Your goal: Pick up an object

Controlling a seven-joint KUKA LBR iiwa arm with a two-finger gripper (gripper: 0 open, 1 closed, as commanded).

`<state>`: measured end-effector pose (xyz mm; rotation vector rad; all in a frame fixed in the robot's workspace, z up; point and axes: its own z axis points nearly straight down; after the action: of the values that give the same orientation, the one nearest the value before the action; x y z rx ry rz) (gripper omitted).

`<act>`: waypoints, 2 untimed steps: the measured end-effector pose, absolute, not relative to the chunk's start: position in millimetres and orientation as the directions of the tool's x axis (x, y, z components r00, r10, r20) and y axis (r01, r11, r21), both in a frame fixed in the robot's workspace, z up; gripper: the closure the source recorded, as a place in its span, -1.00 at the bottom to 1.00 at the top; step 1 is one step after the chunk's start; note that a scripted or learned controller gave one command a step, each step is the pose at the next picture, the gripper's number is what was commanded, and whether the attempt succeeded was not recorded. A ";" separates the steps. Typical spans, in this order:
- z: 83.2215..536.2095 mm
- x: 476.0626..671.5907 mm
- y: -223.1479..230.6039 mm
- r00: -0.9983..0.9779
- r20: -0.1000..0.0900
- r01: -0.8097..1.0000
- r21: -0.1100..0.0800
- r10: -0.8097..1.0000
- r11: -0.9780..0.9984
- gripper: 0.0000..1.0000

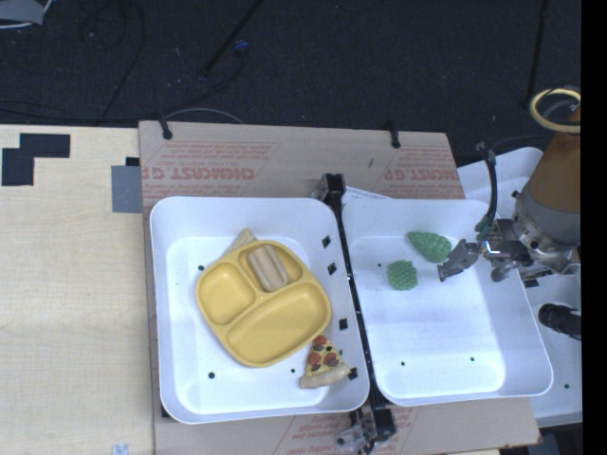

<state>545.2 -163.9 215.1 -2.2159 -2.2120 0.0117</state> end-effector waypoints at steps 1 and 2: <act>220.7 547.7 -164.1 0.000 0.000 1.000 -0.001 1.000 0.000 -1.00; 157.6 543.2 -167.7 0.000 0.003 1.000 -0.010 1.000 0.000 -1.00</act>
<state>543.2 -167.7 157.6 -2.2158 -2.2148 0.0076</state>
